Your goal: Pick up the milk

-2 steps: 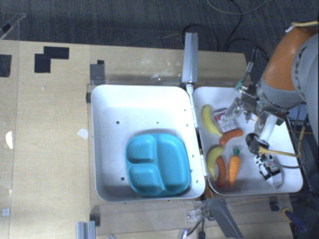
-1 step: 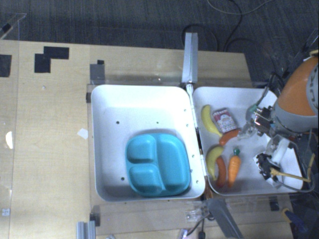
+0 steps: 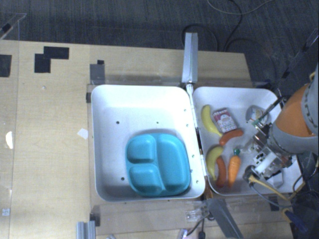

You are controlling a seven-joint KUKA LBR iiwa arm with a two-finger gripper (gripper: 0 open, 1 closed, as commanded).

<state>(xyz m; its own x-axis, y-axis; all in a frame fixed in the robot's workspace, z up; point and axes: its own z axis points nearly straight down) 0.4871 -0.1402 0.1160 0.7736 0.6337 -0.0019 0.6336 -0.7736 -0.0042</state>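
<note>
Bench: wooden top (image 3: pixel 55 133) with dark carpet behind it and two white bins side by side; the left bin (image 3: pixel 107 108) just has a blue divided tray (image 3: pixel 158 164) sitting in it.
Right bin: the right bin (image 3: pixel 239 94) is where all the food stuff is, namely a banana (image 3: pixel 209 119) up near the divider, a sausage (image 3: pixel 231 136), a second banana (image 3: pixel 214 158) and a carrot (image 3: pixel 233 168) lower down.
Milk: pretty sure it's the little red and white carton (image 3: pixel 223 119) lying in the upper part of the right bin, right beside the upper banana and touching or nearly touching the sausage below it.
Arm: grey with an orange band (image 3: pixel 299 111), coming in from the right over the right bin.
Gripper: the gripper (image 3: pixel 259 164) hangs low over the lower right part of that bin, near the carrot.
Fingers: honestly can't tell whether they're apart or together, too much cable and clutter around them.
Which way to go: from the gripper, the milk lies up and to the left, toward the far side of the bin, with the sausage roughly in between.
Milk's axis: looks like it runs mostly top to bottom in the view, tilted a touch, but it's small so don't quote me.
My guess: the arm has to shift back and left before it can come down on it.
</note>
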